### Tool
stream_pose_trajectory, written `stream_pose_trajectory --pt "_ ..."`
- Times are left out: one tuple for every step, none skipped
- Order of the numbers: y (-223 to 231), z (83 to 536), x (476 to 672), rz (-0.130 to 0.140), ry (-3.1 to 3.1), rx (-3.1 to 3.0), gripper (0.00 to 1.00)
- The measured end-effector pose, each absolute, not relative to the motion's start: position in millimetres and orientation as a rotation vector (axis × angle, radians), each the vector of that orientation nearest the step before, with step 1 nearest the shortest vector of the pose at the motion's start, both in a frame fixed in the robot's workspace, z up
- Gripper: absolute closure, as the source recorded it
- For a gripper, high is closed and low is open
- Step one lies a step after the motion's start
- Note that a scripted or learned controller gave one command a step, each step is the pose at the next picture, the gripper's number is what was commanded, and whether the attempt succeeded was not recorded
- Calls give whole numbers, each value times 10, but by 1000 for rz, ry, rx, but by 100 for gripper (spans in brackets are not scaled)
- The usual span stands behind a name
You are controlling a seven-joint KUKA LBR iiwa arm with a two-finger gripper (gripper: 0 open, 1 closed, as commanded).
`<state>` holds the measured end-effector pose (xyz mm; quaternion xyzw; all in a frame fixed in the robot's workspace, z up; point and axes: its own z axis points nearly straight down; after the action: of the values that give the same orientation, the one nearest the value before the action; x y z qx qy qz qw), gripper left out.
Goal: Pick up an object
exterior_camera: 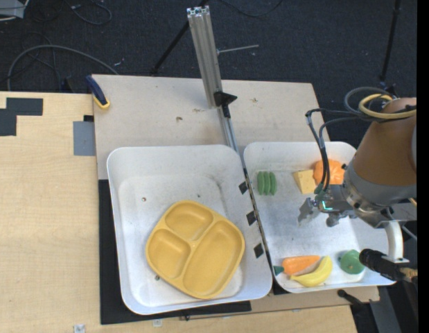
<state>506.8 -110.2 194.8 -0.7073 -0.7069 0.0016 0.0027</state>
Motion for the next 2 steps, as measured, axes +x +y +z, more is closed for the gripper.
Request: stream_pose_trajectory --pt "-1104 1955 5072 4 -2218 -2219 0" --pt "-1042 1323 5067 8 -2216 -2215 0"
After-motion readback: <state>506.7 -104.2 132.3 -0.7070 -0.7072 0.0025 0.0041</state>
